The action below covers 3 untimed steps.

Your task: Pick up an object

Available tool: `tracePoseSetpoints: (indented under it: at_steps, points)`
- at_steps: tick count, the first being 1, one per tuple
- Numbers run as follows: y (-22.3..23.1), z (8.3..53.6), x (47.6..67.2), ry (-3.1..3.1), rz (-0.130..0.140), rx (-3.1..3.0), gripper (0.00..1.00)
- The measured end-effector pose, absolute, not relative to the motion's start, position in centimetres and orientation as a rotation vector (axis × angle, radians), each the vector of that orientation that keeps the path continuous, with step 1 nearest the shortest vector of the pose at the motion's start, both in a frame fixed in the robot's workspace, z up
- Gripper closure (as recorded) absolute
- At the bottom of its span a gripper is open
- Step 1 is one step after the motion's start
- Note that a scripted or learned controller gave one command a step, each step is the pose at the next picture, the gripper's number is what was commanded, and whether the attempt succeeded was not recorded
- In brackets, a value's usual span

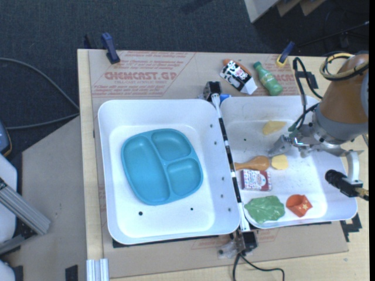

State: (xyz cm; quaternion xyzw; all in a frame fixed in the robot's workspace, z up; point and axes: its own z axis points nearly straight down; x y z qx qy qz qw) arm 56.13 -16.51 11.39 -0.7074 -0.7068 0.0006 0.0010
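A cardboard-topped desk (146,75) on dark carpet (41,22) bears two white bins (117,215); the end effector's (285,143) grip state cannot be told.

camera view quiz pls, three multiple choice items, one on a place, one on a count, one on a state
1. Where is the blue divided plate?
A. left bin
B. right bin
C. bare bench

2. How many compartments does that plate have?
A. two
B. three
C. five

3. How does the green bottle lie?
A. upright in the right bin
B. on its side on the bench behind the bins
C. on the plate

Answers:
1 A, it sits inside the left bin.
2 B, ridges split it in three.
3 B, it lies flat beside the black-and-white carton.
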Motion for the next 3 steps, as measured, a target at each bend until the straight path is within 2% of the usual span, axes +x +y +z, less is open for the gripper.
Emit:
tracePoseSetpoints:
  at_steps: [1,2,3]
  points:
    - [-10.5,8.4,55.0,-2.221,0.000,-2.220,0.00]
    - [-10.6,9.4,55.1,-2.220,-0.002,-2.224,1.00]
    - [-3.4,18.5,54.9,-2.223,-0.002,-2.220,1.00]
